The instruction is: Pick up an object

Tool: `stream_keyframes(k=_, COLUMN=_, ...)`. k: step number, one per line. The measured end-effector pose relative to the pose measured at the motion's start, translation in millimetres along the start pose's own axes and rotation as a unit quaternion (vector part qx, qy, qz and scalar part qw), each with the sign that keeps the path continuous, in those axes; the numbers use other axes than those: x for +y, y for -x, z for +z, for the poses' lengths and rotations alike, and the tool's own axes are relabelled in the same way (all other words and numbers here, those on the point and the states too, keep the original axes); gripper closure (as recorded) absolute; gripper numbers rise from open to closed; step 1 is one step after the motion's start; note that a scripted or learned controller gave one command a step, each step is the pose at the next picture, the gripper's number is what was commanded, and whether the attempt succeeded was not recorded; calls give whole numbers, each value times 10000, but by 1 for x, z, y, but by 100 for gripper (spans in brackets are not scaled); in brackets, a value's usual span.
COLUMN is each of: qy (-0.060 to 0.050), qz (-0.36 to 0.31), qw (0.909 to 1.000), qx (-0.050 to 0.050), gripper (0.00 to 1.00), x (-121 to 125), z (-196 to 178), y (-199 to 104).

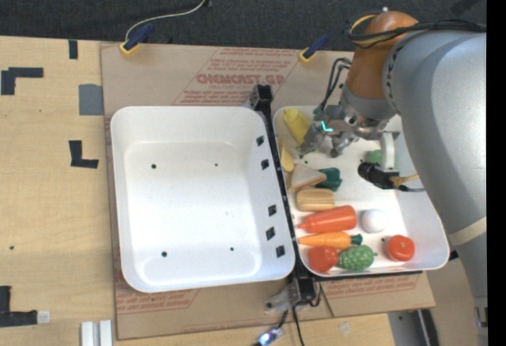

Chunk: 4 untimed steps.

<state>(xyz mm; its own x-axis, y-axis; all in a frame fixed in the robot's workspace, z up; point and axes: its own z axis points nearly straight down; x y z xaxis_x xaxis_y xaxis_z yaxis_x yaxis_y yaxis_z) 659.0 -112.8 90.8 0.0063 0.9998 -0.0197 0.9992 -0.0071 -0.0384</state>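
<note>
Toy foods crowd the right bin (431, 253): a yellow banana (296, 125) at its far end, a bread roll (315, 199), an orange pepper (328, 219), a carrot (324, 240), a white egg (373, 220) and a tomato (401, 248). The pincer (326, 141) hangs low just beside the banana, with nothing visible in its grip; how its tips stand I cannot tell. The left bin (126, 178) sits alongside on the bench (47, 218).

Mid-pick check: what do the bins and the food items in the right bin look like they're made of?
Left bin and right bin: probably moulded plastic, white, smooth, with rounded rims. Carrot, tomato, egg and banana: likely toy plastic, judging by flat saturated colours and a slight sheen. The bread-like piece looks matte; foam or plastic, unclear.
</note>
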Motion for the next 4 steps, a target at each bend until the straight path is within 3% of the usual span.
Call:
stream_keyframes(k=1, qy=30, qz=-45, qw=10000, qx=67, gripper=0, x=3, z=9, y=-13)
stream_keyframes(k=4, qy=34, qz=-38, qw=10000, qx=66, gripper=0, x=3, z=9, y=-13)
